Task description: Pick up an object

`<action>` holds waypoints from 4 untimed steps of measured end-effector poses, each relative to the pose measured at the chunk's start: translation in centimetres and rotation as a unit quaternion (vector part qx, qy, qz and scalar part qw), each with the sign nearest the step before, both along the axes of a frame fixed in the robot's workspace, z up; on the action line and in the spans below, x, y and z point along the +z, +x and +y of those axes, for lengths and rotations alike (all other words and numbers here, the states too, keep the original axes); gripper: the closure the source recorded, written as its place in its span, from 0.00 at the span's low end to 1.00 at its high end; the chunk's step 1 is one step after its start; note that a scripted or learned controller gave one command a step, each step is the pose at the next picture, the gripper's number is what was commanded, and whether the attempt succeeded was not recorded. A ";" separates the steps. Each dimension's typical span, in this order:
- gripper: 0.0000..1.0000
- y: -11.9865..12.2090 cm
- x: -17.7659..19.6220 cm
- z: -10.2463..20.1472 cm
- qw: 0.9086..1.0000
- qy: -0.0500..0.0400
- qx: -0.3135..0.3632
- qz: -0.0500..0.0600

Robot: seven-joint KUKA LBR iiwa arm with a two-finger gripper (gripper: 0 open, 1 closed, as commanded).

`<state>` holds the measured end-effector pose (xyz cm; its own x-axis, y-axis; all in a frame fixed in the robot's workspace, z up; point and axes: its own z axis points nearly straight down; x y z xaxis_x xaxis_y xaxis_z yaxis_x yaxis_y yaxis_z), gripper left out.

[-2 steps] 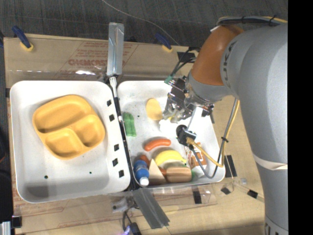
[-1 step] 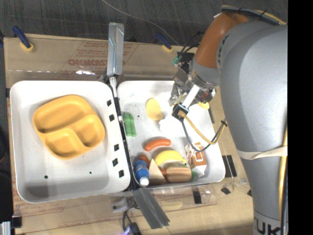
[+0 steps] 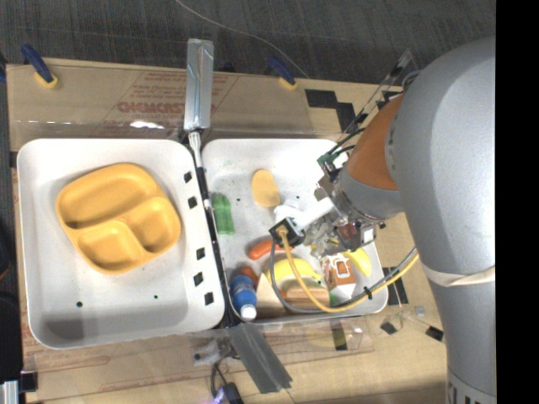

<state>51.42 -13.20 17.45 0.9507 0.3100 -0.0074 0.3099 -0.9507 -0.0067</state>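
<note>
Several things crowd the right bin (image 3: pixel 244 156). The gripper (image 3: pixel 330 236) hangs over its lower right part; open or closed, I cannot tell. The orange piece (image 3: pixel 260 247) lies just left of it, long axis nearly left-right.

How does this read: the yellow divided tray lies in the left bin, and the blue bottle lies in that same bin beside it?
One detail is wrong. The camera view shows the yellow tray in the left bin, but the blue bottle lies in the right bin.
</note>
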 end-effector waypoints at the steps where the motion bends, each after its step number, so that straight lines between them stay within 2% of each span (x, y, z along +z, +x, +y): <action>1: 1.00 -3.8 2.7 -3.3 0.999 0.000 0.043 -0.002; 2: 1.00 -3.7 10.1 -6.5 0.996 -0.002 0.087 -0.005; 3: 1.00 -3.7 8.1 -5.9 0.994 0.000 0.112 -0.002; 4: 1.00 -3.6 9.1 -5.8 0.993 0.001 0.116 -0.001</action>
<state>47.79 -18.99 26.52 0.8539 0.5204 -0.0043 0.5204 -0.8539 -0.0078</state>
